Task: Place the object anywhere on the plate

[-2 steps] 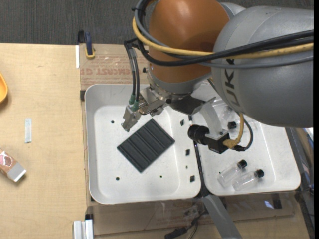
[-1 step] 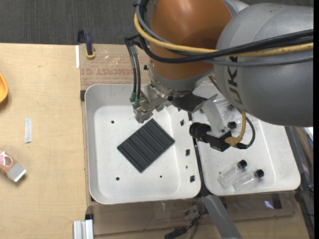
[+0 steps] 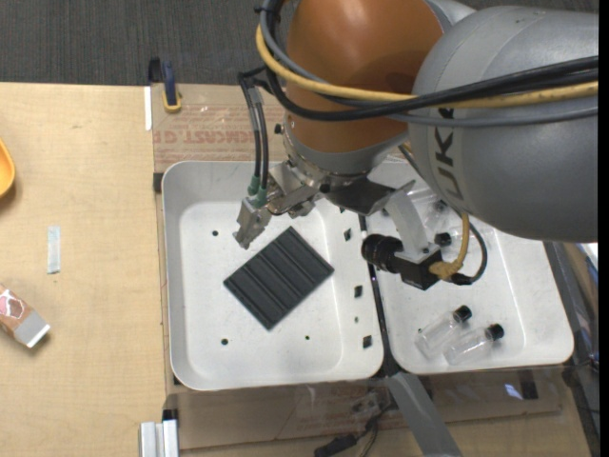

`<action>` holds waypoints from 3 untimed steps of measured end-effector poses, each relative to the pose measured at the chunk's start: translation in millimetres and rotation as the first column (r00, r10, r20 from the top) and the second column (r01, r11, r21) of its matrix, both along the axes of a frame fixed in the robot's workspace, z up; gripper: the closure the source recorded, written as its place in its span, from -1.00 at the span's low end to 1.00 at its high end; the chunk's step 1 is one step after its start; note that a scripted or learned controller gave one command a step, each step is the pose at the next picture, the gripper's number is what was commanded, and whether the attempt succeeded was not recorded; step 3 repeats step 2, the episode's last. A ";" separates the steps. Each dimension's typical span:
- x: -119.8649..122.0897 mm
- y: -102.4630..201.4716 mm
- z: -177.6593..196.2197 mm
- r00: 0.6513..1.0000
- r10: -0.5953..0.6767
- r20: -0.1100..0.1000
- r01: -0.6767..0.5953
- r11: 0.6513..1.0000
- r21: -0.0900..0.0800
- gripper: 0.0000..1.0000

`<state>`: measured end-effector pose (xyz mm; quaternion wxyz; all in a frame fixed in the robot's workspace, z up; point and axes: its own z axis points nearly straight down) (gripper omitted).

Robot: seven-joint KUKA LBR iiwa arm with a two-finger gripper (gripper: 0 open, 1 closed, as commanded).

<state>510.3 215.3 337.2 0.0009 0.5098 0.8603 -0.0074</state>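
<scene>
A dark grey ribbed square plate (image 3: 279, 277) lies flat in the left white bin (image 3: 190, 350), turned like a diamond. My gripper (image 3: 250, 225) hangs just above the plate's upper left corner, under the orange wrist band. I see nothing in it. Two clear vials with black caps (image 3: 459, 336) lie side by side in the right bin (image 3: 542, 346), near its front edge.
The arm's bulk covers the back of both bins. Black cables and a connector (image 3: 400, 260) hang over the divider between the bins. On the brown bench to the left lie a small metal strip (image 3: 53, 249) and a wrapped item (image 3: 21, 318).
</scene>
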 end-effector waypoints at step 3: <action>0.8 -0.4 7.9 1.000 0.000 -0.001 0.000 1.000 -0.002 -1.00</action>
